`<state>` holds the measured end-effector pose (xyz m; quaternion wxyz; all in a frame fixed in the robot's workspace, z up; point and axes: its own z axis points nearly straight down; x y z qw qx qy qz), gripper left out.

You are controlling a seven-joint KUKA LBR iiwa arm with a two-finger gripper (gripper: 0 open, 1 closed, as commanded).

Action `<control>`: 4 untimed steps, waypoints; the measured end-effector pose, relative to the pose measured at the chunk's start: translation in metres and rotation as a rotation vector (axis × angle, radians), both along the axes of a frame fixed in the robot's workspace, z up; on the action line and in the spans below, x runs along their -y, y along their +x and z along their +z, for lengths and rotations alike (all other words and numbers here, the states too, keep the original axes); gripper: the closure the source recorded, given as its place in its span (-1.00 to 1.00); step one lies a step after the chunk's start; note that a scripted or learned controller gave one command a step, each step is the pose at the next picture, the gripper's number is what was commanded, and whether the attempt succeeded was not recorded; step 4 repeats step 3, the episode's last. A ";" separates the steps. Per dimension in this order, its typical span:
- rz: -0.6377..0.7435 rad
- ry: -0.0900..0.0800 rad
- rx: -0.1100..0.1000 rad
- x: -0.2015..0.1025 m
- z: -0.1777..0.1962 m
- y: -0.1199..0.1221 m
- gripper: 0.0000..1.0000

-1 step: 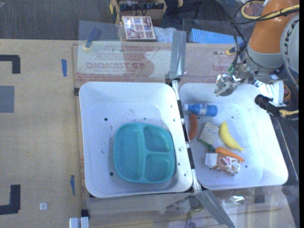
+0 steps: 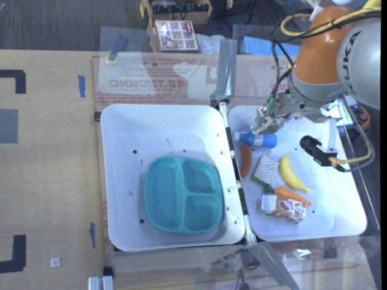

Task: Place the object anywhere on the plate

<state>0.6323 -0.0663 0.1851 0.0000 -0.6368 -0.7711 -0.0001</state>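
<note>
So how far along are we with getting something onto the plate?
Nothing looks done yet: the teal plate in the left bin carries no object. The gripper is low over the right bin, above the blue object; a grasp isn't evident. Left: pick, carry across, place.

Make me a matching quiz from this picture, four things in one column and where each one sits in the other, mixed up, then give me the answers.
Things:
1. teal plastic divided plate
2. yellow toy banana
3. blue bottle-shaped toy
4. small printed carton

Places:
A. right bin, just under the arm's tool
B. left white bin
C. right bin, its near part, below the orange toy carrot
D. right bin, middle, right of the green chequered block

Pairs: 1-B, 2-D, 3-A, 4-C
</note>
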 end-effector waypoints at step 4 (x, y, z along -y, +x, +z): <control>0.287 0.000 0.000 -0.119 -0.001 -0.095 -1.00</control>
